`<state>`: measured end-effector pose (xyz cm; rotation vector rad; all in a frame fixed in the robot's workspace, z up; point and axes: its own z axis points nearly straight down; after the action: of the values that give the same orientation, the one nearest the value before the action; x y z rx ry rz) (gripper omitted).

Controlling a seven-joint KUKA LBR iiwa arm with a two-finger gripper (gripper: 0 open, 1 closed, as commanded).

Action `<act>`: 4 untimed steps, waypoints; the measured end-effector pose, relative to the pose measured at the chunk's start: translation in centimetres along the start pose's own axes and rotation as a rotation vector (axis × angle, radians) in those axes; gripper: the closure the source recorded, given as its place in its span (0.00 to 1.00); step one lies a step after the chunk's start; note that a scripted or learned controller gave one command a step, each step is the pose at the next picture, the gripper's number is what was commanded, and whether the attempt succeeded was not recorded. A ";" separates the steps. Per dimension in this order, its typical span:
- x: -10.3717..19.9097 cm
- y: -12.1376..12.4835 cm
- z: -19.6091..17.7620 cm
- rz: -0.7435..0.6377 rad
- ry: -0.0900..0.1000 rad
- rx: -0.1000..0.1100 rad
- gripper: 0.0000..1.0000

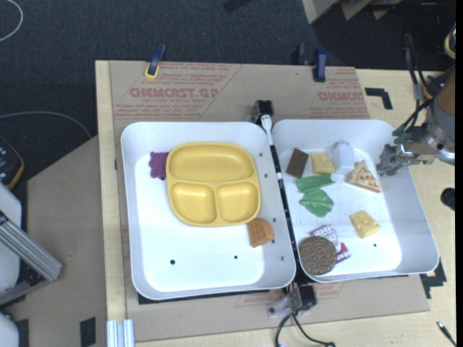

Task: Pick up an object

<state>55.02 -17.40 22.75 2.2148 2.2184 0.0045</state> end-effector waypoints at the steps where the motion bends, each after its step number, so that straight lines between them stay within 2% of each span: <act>1: 5.5 -0.6 1.0 -0.002 0.005 0.010 1.00; 2: 11.0 -1.2 1.3 -0.003 0.005 0.010 1.00; 3: 13.8 0.2 -0.3 -0.002 0.003 0.003 1.00; 4: 13.1 -0.6 -0.8 0.002 0.004 0.007 1.00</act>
<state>54.39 -4.29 23.49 2.2220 2.2220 0.0004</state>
